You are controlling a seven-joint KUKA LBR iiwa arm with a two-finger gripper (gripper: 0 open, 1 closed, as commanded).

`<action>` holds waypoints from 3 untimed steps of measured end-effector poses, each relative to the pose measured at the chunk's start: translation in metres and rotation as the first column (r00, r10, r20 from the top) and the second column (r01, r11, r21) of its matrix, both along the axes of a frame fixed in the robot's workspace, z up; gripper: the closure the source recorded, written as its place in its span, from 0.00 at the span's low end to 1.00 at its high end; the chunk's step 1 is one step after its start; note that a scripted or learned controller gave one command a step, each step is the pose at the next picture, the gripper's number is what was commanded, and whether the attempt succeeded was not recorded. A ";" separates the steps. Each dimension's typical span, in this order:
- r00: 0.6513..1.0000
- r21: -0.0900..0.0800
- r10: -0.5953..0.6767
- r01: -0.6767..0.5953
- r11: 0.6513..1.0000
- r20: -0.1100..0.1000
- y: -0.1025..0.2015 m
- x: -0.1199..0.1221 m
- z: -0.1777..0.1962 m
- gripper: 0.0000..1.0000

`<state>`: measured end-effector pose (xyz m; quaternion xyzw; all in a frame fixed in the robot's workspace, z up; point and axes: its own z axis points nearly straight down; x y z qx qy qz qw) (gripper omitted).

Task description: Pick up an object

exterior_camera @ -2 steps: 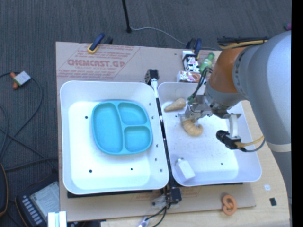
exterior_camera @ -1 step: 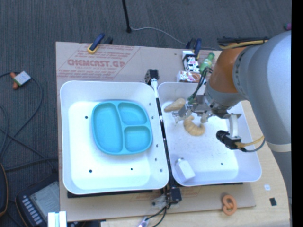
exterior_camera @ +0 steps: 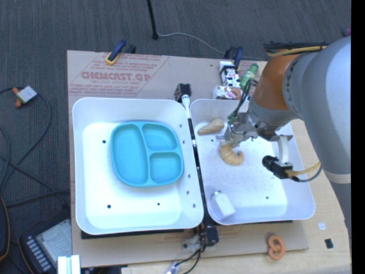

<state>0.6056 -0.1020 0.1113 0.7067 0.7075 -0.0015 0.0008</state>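
Croissant (exterior_camera: 232, 154) beneath end effector (exterior_camera: 233, 139)

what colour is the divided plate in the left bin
Light blue, a three-compartment plate, clear in the camera view, lying in the white left bin.

Both bins (exterior_camera: 80, 153) are white. The left one holds a light blue divided tray (exterior_camera: 147, 154). In the right bin lie a tan croissant (exterior_camera: 231, 155), a paler beige pastry (exterior_camera: 211, 127) and a white block (exterior_camera: 222, 204). The arm (exterior_camera: 325, 96) is grey with an orange band (exterior_camera: 272, 84). The bench (exterior_camera: 114, 76) is brown cardboard with red lettering.
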 end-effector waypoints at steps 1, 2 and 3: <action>1.000 -0.001 0.000 0.000 1.000 0.000 0.000 0.000 0.000 0.00; 1.000 -0.002 0.000 0.000 1.000 0.000 0.000 0.000 0.010 1.00; 1.000 -0.003 0.000 0.000 1.000 -0.001 -0.001 0.000 0.010 0.00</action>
